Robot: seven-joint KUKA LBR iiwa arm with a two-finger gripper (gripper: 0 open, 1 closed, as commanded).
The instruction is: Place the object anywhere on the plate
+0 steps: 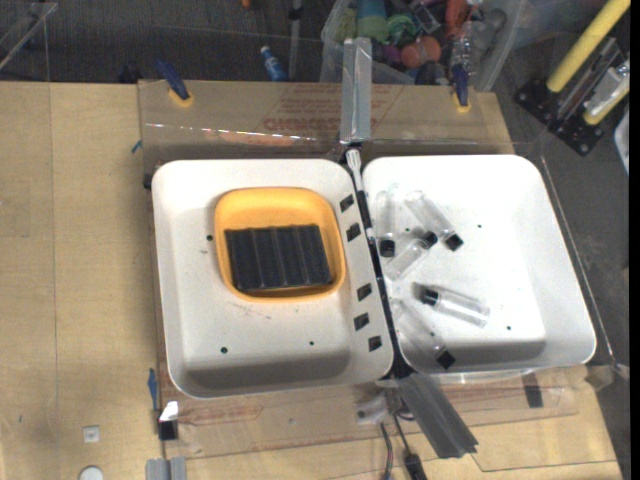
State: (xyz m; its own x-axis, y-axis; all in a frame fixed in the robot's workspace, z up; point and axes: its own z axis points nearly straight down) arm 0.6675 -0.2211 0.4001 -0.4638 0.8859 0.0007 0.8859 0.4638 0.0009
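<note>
An orange-yellow plate (232, 213) sits in the left white bin (190, 338), and a dark ribbed rectangular object (277, 257) lies flat on its middle. In the right white bin (520, 268) lie several clear plastic vials with black caps: one near the bin's centre (452, 304), others near the divider (410, 253) and toward the back (432, 218).
A metal divider strip (362, 258) with black tabs runs between the two bins. A clear box of colourful toys (420, 13) stands behind the bench, and a yellow bar (592, 28) sits at the back right. Bare wooden bench lies to the left.
</note>
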